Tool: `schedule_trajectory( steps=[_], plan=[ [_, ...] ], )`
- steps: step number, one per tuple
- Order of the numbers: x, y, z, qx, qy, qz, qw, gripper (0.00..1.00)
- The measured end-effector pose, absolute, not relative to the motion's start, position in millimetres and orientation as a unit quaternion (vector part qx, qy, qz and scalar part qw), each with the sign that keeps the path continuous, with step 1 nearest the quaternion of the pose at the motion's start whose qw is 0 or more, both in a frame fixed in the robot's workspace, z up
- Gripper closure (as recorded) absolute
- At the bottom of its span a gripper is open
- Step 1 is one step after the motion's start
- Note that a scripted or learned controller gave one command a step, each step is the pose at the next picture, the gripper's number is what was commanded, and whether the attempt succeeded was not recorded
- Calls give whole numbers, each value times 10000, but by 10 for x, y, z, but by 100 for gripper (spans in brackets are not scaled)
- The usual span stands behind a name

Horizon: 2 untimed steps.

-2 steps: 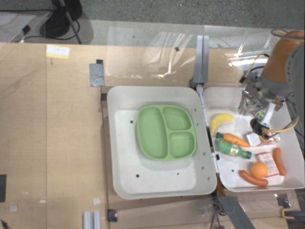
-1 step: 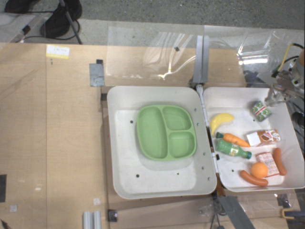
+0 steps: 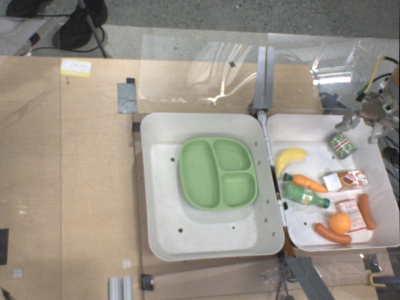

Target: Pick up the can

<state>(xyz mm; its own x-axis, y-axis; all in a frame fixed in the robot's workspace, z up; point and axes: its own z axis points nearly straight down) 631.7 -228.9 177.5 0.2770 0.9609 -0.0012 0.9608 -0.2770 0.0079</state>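
Orange and red toys crowd the near part of my right bin [image 3: 375, 245]; farther back the green-and-white can [image 3: 342, 145] lies tilted, alone. My gripper [image 3: 364, 121] spreads wide just above it, gripping nothing. I judge I'm in the approach: next, descend and straddle it.

The wooden bench [image 3: 69, 186] bears two white bins side by side, the left bin [image 3: 156, 230] and the right bin [image 3: 300, 127], plus what looks like a yellow label [image 3: 75, 67] near its far edge.
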Motion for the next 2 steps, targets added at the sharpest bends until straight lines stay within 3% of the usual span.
schedule_trajectory(
  steps=[1,2],
  plan=[
    [6554,-2287,920,8028,5963,8,23,0],
    [6581,-2295,1070,8016,5978,29,67,100]
  ],
)
